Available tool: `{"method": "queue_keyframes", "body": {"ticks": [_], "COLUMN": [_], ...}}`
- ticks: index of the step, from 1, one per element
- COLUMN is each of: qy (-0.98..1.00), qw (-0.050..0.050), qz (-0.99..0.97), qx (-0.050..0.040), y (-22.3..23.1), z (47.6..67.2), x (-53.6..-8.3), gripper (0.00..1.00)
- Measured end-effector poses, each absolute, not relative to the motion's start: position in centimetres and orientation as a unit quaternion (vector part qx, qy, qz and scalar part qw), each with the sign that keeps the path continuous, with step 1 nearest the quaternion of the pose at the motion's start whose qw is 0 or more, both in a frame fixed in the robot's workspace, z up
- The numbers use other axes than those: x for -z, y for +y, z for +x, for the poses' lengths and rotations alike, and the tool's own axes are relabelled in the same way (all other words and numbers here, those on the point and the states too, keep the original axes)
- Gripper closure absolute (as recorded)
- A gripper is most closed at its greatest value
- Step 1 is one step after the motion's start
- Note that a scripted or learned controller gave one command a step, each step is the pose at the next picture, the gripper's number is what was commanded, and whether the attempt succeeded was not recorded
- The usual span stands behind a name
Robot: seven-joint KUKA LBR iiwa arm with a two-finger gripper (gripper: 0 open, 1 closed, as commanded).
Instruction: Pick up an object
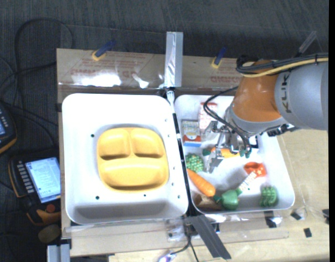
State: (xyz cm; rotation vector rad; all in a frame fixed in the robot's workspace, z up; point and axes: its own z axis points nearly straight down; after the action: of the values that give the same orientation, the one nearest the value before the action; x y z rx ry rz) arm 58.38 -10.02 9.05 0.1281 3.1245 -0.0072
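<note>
Orange-banded arm reaches into right bin (285,173), gripper (228,153) low among toys near carrot (201,183), green broccoli (195,162), pepper (229,199), red-capped bottle (252,173); finger spread and any hold cannot be told; yellow tray (133,158) sits in left bin (75,146).

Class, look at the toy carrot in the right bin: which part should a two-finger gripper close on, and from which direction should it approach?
Probably across the middle of the carrot, coming straight down from above. It lies flat and slanted on the right bin floor, long and narrow, so fingers closing across its width should fit. The bin's wall and nearby green toy crowd its upper end.
</note>
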Motion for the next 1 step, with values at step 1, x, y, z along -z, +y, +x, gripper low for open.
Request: {"method": "queue_keyframes", "body": {"ticks": [1], "qy": [0.999], "qw": [0.001], "qz": [-0.037], "qx": [0.0011], "y": [-12.37], "z": [65.16], "x": [-10.6], "gripper": [0.0]}}
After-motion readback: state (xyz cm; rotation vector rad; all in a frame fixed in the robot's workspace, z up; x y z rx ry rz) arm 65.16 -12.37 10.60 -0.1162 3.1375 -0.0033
